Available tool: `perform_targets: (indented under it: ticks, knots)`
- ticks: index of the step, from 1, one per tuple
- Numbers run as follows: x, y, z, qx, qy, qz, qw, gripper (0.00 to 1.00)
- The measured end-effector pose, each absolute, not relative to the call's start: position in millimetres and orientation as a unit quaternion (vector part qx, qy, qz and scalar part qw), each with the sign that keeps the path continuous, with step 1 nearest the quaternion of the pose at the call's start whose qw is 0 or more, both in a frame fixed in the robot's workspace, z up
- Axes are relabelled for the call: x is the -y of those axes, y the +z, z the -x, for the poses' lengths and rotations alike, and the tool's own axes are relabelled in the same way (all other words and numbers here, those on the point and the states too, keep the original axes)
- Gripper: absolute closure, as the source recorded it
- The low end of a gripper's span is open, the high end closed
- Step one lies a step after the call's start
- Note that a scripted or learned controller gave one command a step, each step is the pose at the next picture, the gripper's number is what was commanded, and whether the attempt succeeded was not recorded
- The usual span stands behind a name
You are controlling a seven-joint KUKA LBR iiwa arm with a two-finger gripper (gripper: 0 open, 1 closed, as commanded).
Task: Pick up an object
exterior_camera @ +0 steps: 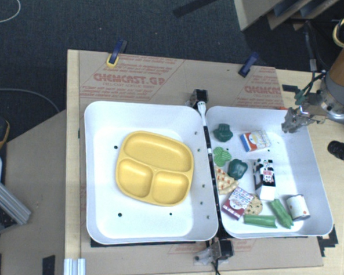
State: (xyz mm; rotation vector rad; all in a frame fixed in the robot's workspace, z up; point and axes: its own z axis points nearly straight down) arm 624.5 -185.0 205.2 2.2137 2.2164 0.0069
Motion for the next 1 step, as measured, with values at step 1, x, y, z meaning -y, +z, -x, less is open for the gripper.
perform_targets:
  ticks: [1]
  knots:
    - [185.3,227.0,-625.7,-0.707,0.0014,-0.707,0.003,1.0]
